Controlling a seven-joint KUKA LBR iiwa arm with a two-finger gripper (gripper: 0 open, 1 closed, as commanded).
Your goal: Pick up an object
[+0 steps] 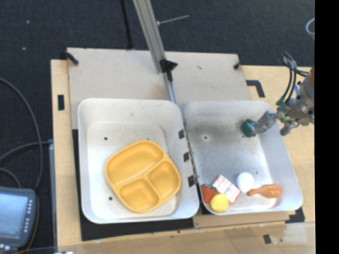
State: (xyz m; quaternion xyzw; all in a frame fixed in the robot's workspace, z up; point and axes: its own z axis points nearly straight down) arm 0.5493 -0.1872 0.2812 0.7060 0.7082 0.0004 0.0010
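Rightward, fingers [263,124] at teal object [248,127], right bin [275,157]

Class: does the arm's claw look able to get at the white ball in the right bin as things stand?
Probably yes. The claw sits over the right bin, near a green object. The white ball lies uncovered on top, though an orange toy and a red-and-white box crowd its sides.

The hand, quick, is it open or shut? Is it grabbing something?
Hand: over the right bin's top edge, touching a small green thing; whether it is open, shut or gripping cannot be told.
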